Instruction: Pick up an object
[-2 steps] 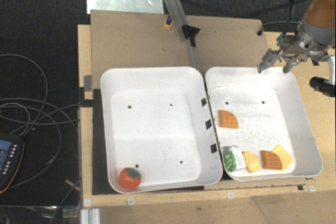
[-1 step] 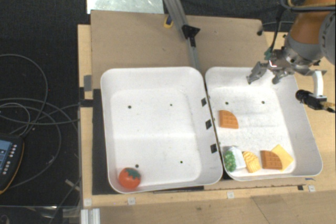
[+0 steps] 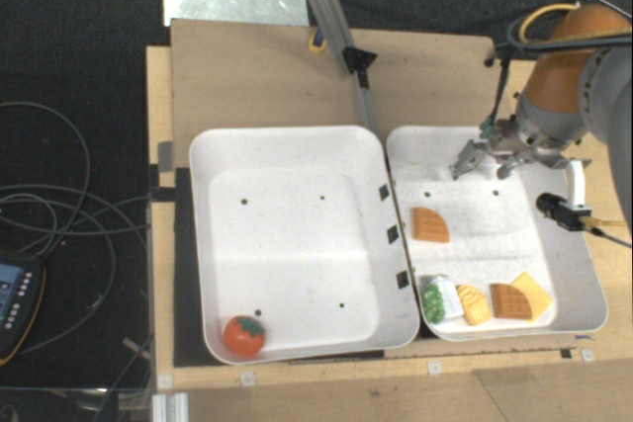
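While the jaws (image 3: 487,163) hang spread and empty over the right bin (image 3: 569,242) — orange wedge (image 3: 429,224) lies below.

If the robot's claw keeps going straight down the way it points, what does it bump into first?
Probably the bare white floor of the right bin. The gripper, fingers spread, hangs over that bin's far end, with the orange wedge nearer the camera, seemingly off its line, though depth is hard to judge.
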You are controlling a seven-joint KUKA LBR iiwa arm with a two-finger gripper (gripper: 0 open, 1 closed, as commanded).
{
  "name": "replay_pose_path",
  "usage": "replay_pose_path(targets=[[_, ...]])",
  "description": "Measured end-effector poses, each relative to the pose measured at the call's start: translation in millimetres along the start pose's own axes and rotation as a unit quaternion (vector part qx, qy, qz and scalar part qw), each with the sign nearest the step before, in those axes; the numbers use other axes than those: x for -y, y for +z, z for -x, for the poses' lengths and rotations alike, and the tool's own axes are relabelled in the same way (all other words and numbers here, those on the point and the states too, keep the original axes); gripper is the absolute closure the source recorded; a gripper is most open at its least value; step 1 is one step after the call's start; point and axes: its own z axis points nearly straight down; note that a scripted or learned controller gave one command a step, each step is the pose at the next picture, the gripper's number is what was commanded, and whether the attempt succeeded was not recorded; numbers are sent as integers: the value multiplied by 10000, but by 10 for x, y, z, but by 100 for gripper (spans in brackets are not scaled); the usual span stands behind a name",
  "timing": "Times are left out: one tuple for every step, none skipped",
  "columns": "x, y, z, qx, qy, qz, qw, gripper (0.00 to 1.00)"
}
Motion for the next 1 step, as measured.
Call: replay_pose_path(targets=[[-26, -150, 7, 8, -9, 43, 10000, 100]])
